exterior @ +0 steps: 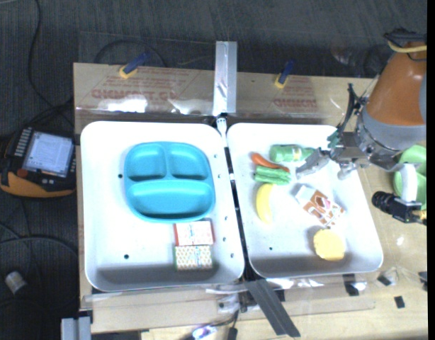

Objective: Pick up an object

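The right bin holds several items. A green bottle lies at the back, with an orange carrot and a green pepper just in front of it. A yellow banana lies left of centre. A white and red snack packet sits mid-bin, and a yellow round object rests near the front. My gripper hangs over the back right of this bin, just right of the bottle and above the packet. It is open, with nothing between its fingers.
The left bin carries a blue divided plate and two small boxes stacked front to back. A metal post stands behind the divide between the bins. A green object sits outside the right bin's edge.
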You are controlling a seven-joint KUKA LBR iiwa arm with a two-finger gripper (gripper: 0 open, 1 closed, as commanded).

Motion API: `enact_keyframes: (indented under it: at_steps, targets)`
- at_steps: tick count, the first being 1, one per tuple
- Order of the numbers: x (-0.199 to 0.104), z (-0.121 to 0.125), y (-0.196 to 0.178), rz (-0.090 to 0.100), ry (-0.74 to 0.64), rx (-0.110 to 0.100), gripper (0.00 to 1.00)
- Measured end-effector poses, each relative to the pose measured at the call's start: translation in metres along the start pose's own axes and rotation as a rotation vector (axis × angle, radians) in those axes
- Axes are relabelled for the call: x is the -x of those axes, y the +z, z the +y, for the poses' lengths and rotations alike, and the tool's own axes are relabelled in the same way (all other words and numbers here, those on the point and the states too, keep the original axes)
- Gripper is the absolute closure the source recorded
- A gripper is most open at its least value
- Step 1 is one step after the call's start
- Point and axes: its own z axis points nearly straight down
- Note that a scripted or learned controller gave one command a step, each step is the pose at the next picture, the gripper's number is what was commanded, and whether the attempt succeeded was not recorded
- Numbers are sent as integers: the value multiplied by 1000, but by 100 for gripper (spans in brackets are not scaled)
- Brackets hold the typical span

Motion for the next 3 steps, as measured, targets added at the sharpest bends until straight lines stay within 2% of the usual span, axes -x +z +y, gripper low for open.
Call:
enact_keyframes:
  at_steps: [1, 2, 3]
  targets:
    - [53, 6, 92, -2, -168, 0, 0]
    - [55, -20, 132, -1, -87, 12, 0]
    - [54, -19, 124, 0, -88, 14, 100]
